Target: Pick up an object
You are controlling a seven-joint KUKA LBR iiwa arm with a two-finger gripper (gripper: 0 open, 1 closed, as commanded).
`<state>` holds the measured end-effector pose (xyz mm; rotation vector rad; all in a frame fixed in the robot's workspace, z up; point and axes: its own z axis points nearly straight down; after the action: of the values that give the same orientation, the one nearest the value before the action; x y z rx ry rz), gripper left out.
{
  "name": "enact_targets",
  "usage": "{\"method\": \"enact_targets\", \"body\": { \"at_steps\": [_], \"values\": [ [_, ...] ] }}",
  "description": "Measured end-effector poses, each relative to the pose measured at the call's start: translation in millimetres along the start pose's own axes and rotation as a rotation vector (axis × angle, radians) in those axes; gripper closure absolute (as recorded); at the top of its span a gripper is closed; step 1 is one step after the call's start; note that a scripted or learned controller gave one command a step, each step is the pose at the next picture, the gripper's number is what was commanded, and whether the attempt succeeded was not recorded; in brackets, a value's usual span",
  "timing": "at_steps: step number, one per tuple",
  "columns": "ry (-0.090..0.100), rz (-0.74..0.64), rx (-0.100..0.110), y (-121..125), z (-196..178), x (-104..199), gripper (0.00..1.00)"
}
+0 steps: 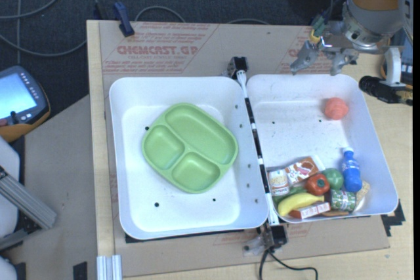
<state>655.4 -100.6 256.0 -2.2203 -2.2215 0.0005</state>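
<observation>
Fixed overhead camera — slanted down on both bins (pixel 125 160)

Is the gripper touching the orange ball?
Apart. The camera view shows the gripper over the right bin's far rim, with bare white floor between it and the orange ball.
</observation>
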Motion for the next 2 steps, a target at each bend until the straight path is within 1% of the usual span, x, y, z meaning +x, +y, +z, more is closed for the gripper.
{"method": "enact_targets", "body": {
  "at_steps": [1, 2],
  "values": [
    [0.001, 0.004, 0.014, 7.4, 143.4, -37.3, 0.00],
    [-0.005, 0.005, -0.006, 11.4, 103.3, -98.5, 0.00]
  ]
}}
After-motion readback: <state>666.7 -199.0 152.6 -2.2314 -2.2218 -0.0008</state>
